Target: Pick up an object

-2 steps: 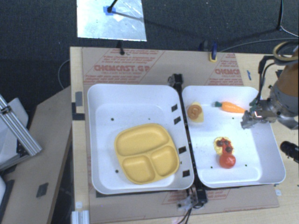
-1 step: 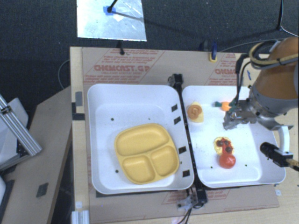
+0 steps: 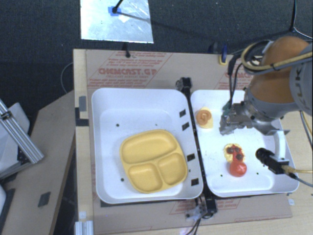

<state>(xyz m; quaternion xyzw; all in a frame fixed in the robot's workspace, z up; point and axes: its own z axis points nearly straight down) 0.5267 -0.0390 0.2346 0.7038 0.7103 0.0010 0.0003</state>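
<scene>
Red toy [image 3: 237, 169] in right bin [image 3: 215, 180], pincer [image 3: 229, 126] hovering above

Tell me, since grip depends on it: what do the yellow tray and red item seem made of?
Yellow tray: likely molded plastic, matte, with smooth rounded compartments. Red item: probably plastic or rubber toy food; it is too small to tell more.

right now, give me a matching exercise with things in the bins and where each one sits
Things:
1. yellow divided tray
2. red tomato toy
3. orange-topped pale block
4. gripper

Places:
A. right bin, front, beside a small yellow and red item
B. left bin, towards its front
C. over the right bin, at its middle
D. right bin, back left, near the divider

Pairs: 1-B, 2-A, 3-D, 4-C
</scene>
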